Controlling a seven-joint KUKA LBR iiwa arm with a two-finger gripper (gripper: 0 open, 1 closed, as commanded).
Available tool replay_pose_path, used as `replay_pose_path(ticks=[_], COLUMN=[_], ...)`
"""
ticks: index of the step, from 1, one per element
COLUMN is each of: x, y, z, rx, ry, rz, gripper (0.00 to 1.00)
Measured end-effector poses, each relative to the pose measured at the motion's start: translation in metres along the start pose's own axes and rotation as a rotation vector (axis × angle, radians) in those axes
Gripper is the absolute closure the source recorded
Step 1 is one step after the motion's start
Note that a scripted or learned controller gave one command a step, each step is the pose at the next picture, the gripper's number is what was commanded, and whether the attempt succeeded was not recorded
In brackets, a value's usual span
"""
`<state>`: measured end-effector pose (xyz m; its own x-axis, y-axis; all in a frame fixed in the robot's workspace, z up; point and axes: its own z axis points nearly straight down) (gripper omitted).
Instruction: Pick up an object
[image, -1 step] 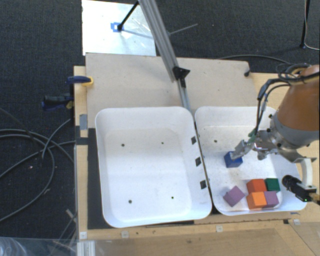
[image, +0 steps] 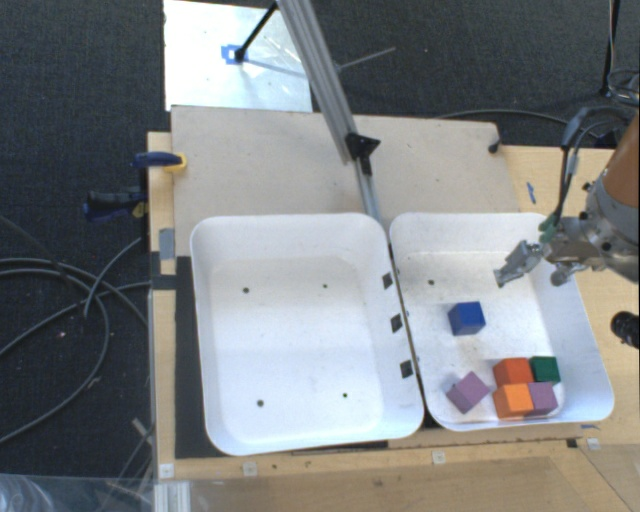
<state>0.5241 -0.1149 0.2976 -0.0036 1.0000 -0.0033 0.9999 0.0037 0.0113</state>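
Note:
Several small blocks lie in the right bin. A blue cube sits alone near its middle. A purple cube, a red cube, an orange cube, a green cube and a pale purple cube cluster in the near right corner. My gripper hangs over the bin's far right part, above and to the right of the blue cube. Its fingers are spread open with nothing between them.
The left bin stands beside the right one, with black clips along their shared rim. A slanted metal pole crosses the bench at the back. Cables lie on the dark floor to the left.

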Motion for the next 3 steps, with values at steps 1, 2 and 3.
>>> replay_pose_path(ticks=[1,2,3], x=[-0.039,-0.071,0.003], y=[-0.019,0.005,0.055], z=[0.127,0.208,0.207], rx=[0.017,0.014,0.012], ry=[0.003,0.003,0.008], rz=[0.005,0.004,-0.010], gripper=[0.00,0.00,0.00])
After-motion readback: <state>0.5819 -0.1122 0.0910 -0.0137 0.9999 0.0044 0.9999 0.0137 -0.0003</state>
